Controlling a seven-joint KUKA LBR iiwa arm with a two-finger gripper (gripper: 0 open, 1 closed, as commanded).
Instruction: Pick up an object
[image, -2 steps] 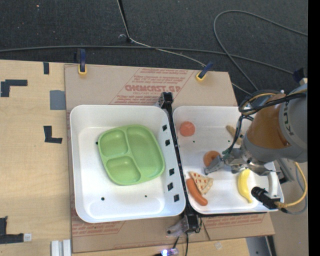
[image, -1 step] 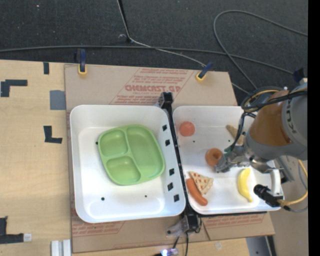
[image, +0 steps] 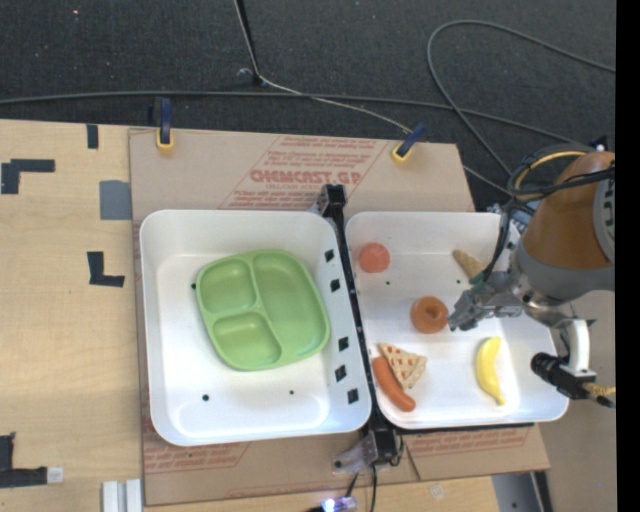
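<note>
The right bin (image: 440, 228) holds several toy foods. A brown doughnut (image: 430, 315) lies near its middle, with a round orange-red piece (image: 374, 257) at the back left. A tan cone-shaped piece (image: 467, 263) sits at the back, a yellow banana (image: 489, 370) at the front right. At the front left a pizza slice (image: 404, 364) rests beside a red sausage (image: 393, 386). My gripper (image: 468, 314) hangs low over the bin just right of the doughnut, between it and the banana. Nothing is visibly held in it.
The left bin (image: 170, 400) holds a green divided plate (image: 264, 309). A black divider with clips (image: 343, 300) runs between the bins. The arm's grey body and orange band (image: 565, 230) reach over the right bin's right wall. Cables cross the dark floor behind.
</note>
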